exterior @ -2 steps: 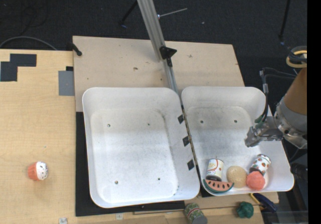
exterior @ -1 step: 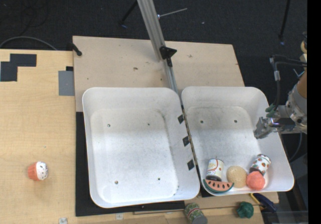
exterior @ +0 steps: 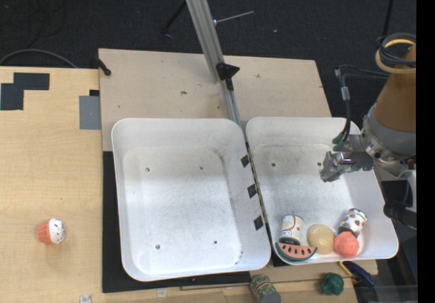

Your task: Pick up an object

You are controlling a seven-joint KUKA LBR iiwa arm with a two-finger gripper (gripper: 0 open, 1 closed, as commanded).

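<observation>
A dark floor with trailing cables surrounds a bench of pale wood (exterior: pixel 41 159), on which a tan board (exterior: pixel 170 87) lies beneath two shallow white bins set side by side. A slanted aluminium rail (exterior: pixel 204 20) runs from the top of the view down to the seam between the bins.

The left bin (exterior: pixel 177 193) shows a speckled floor. The right bin (exterior: pixel 299 159) holds a cluster of small objects along its near edge: a printed can (exterior: pixel 291 228) standing upright; a watermelon-slice toy (exterior: pixel 296 252) lying just in front of the can and touching the bin's near rim; a pale beige ball (exterior: pixel 320 238) beside the can; a coral-red ball (exterior: pixel 346 245) touching the beige ball; and a small red-and-white patterned object (exterior: pixel 354 220) just behind the coral ball.

The gripper (exterior: pixel 332 167) sits over the right side of the right bin, well apart from the cluster and farther from the camera. Whether its jaws are open or closed cannot be told from this angle; no object is seen between them. The arm's orange band (exterior: pixel 399 101) is at the right of the view.

Outside the bins, a red-and-white ball (exterior: pixel 51 232) rests on the pale wood at far left. A dark patterned can (exterior: pixel 262 287) and a green object (exterior: pixel 332 284) lie on the bench in front of the right bin.
</observation>
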